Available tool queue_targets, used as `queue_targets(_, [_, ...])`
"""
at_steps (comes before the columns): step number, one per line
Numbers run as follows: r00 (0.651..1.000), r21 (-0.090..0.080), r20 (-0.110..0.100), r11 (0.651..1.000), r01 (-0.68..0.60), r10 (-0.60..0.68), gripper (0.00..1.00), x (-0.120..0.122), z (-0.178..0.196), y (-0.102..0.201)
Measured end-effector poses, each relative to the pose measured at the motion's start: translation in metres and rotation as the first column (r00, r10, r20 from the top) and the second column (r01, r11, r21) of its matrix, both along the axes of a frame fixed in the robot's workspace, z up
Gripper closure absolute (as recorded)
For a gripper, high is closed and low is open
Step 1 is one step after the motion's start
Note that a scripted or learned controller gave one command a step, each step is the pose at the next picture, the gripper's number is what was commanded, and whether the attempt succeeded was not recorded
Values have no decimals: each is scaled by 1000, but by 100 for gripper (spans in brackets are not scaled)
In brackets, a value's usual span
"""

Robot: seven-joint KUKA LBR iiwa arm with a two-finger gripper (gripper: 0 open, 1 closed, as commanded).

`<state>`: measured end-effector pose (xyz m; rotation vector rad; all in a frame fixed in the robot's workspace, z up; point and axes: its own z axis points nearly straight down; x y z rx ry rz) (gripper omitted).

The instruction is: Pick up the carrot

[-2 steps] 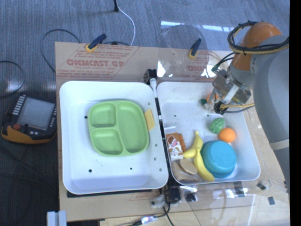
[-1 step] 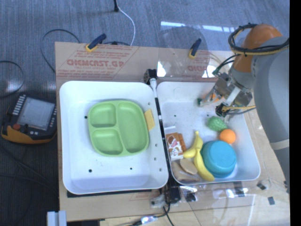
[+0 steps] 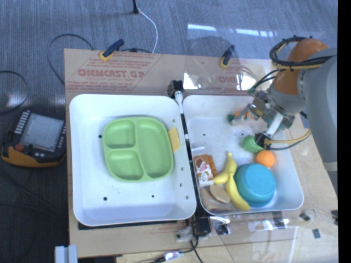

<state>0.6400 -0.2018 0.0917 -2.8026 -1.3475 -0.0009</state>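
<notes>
The carrot [image 3: 239, 115] is small and orange with a green top. It lies near the back of the right bin [image 3: 211, 111], pointing left. My gripper [image 3: 256, 113] hangs over the bin just to the right of the carrot, right against its orange end. Whether the carrot sits between the gripper's parts is hidden by the wrist and cables.
The right bin also holds a green toy [image 3: 252, 144], an orange [image 3: 266, 158], a blue bowl [image 3: 256, 184], a banana [image 3: 230, 181], a snack packet [image 3: 204, 169] and a bread slice [image 3: 219, 195]. A green divided plate [image 3: 137, 148] lies in the left bin [image 3: 88, 196].
</notes>
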Motion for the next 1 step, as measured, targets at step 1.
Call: queue_targets(1, [997,-29,24,997,-78,78,0,-82,0,9])
